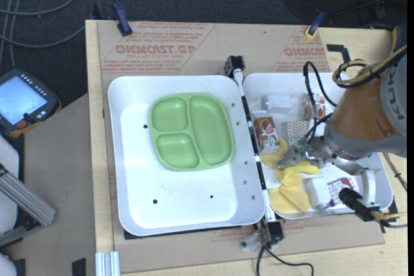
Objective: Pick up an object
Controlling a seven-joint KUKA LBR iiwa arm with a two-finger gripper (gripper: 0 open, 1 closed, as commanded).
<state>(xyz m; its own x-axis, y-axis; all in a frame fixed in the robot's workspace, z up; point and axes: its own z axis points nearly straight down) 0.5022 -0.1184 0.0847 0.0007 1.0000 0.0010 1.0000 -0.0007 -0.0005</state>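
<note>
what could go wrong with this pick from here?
1. Clutter: the gripper is down among tightly packed items in the right bin, beside the yellow items and a small snack packet, so it may snag two things or none.
2. The yellow items look soft and overlapping; they might slip out on lift.
3. Loose black cables near the wrist could catch.
</note>
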